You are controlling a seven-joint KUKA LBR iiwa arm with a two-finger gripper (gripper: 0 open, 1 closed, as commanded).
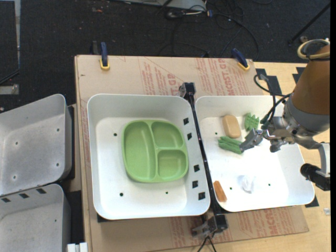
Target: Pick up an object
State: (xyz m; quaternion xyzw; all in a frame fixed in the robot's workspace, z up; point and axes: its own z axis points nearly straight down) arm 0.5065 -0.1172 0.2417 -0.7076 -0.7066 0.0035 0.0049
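The gripper (251,140) is hanging low over the right bin (294,196), reaching in from the right, its dark tip lying just beside the right end of the green bean pods (229,144); how far it is parted cannot be told, and nothing is seen between its fingers. A tan bread roll (231,125) is sitting just above the pods. A green divided plate (155,150) is resting in the left bin (105,114).
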